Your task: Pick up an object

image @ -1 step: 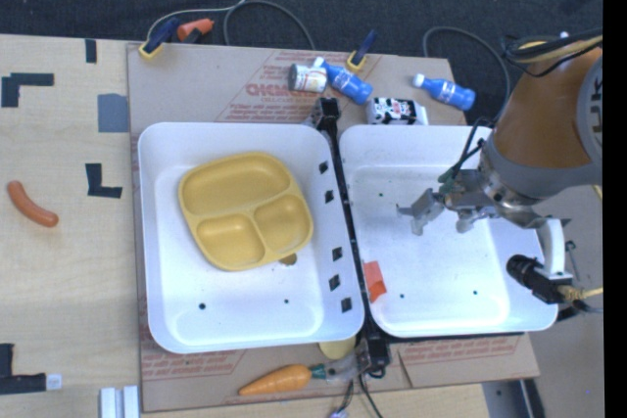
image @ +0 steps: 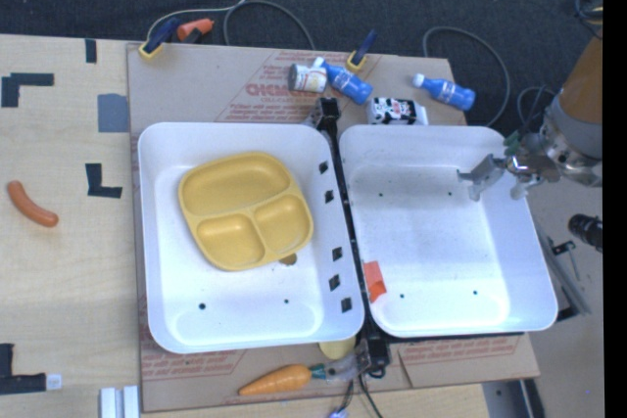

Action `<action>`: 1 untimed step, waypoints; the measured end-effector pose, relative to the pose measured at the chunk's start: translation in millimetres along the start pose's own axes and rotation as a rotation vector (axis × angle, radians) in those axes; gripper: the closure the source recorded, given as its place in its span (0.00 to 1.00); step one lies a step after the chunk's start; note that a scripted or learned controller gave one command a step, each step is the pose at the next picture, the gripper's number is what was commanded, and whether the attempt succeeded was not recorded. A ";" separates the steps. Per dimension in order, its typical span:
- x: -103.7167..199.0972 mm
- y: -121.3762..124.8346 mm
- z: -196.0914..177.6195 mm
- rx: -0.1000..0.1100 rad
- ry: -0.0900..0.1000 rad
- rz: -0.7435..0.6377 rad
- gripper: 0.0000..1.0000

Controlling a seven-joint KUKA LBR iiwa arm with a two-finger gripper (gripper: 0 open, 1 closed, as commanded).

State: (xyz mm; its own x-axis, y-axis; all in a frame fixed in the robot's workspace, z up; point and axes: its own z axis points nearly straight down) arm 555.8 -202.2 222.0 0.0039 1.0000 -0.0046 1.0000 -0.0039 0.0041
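A carrot [image: 277,379] lies nearest, on the cardboard [image: 211,98] just outside the left bin [image: 162,240], too far from the arm to be a likely pick. Inside that bin sits a yellow tray [image: 245,209], tilted a little and taking up the far half; it is the one thing in either bin, so I judge it the probable target. The right bin [image: 519,299] holds only specks on its floor. The gripper [image: 495,171] hangs over that bin's far right corner, well apart from the tray, with nothing between its fingers; whether they are spread or closed I cannot tell. Beyond the bins, two bottles [image: 348,81] and a small carton [image: 397,112] lie on the cardboard. A sausage [image: 32,205] rests on the wooden bench at far left.
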 end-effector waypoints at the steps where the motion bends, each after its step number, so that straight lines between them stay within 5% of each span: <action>1: 57.4 -25.1 142.7 0.004 0.003 -0.007 0.00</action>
State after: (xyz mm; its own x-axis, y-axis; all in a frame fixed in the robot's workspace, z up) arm 531.5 -145.4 78.9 -0.0033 1.0000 -0.0017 1.0000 0.0033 0.0003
